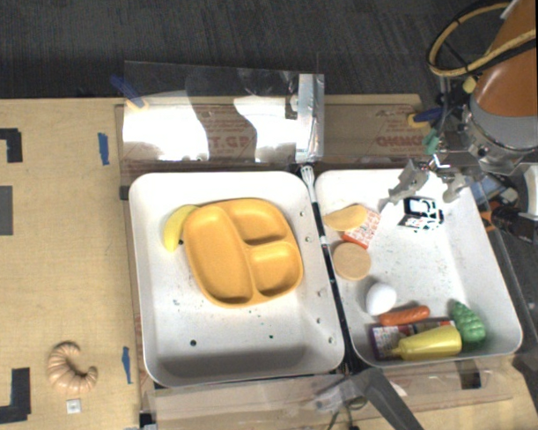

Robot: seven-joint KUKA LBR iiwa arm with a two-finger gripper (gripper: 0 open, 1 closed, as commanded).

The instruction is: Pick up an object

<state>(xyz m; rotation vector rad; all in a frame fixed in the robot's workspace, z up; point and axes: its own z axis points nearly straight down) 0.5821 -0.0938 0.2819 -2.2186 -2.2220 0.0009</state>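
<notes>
A croissant-shaped toy [72, 366] is lying on the bench [50, 261] at the far left, well apart from both bins. The left bin [159, 337] is holding an orange divided tray [242, 250], with a yellow banana [173, 225] peeking out from under the tray's left edge.

In the right bin [491, 264] the objects are sitting mostly along the left wall and near edge: a tan wedge with a red-and-white wrapper [354, 222] by the dividing rim, a round tan disc [351, 261] just below it and touching or nearly so, then a white egg [380, 297]. Nearer the front, an orange carrot [403, 316] is lying above a yellow bottle [429, 342], which is resting against a dark purple box [388, 339] — a green knobbly piece [468, 323] is sitting at their right end.

The gripper [424, 182] is hovering over the bin's far right part, above a small black-and-white item [421, 213], its two fingers splayed wide and — as far as this slant shows — holding nothing.
</notes>
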